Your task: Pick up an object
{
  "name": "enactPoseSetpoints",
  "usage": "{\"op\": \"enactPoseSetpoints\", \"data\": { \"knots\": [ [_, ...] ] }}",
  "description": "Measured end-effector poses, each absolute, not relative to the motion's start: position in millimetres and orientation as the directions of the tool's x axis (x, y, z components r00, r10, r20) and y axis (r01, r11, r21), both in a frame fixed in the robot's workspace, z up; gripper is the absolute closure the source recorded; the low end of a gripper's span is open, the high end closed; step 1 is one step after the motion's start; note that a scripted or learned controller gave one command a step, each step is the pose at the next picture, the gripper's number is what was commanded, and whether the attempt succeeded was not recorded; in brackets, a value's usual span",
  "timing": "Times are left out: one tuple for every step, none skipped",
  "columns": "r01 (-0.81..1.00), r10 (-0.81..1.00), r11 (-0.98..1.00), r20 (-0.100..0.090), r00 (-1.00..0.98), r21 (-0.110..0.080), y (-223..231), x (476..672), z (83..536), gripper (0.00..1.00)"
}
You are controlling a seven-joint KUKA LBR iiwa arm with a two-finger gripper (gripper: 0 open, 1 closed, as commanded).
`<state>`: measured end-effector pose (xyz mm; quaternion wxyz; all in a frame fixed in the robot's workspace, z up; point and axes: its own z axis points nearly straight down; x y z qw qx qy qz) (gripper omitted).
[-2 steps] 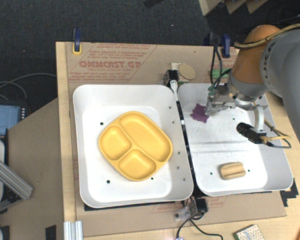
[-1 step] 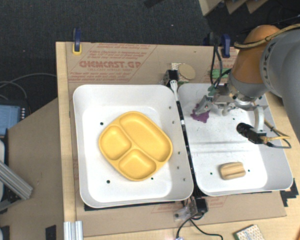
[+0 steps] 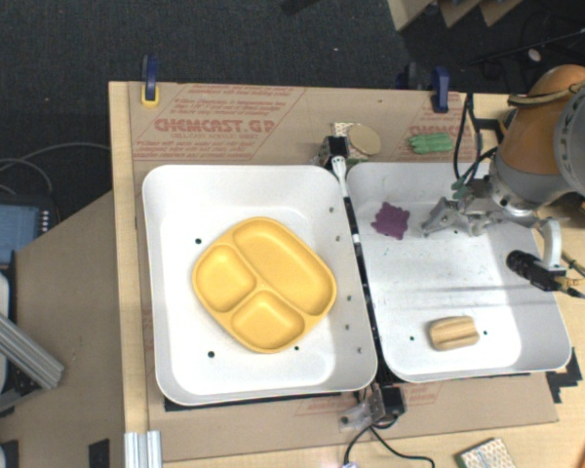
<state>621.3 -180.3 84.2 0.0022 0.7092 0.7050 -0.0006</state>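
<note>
Two white bins are set side by side on a cardboard-covered bench [image 3: 224,125], above dark carpet. The left bin [image 3: 175,359] is taken up by a yellow divided tray [image 3: 263,283]. In the right bin [image 3: 526,349], a purple object [image 3: 391,219] lies near the far-left corner and a tan block [image 3: 453,332] near the front edge — bare floor is left between them. The gripper [image 3: 458,214] is seen spread open beside the purple object, holding nothing; the arm is cut off at the right.

A yellow three-compartment tray [image 3: 263,283] lies flat in the left bin's middle. In the right bin, a purple piece [image 3: 391,219] sits at ten o'clock, and a tan bread-like block [image 3: 453,332] lies at six o'clock.
</note>
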Motion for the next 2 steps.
{"op": "enactPoseSetpoints", "data": {
  "knots": [
    [1.000, 1.000, 0.007, 0.000, -0.007, 0.005, -116.5, 660.0, 85.5, 0.00],
    [1.000, 1.000, 0.002, -0.001, -0.002, 0.002, -120.6, 658.2, 85.2, 0.00]
  ]
}}
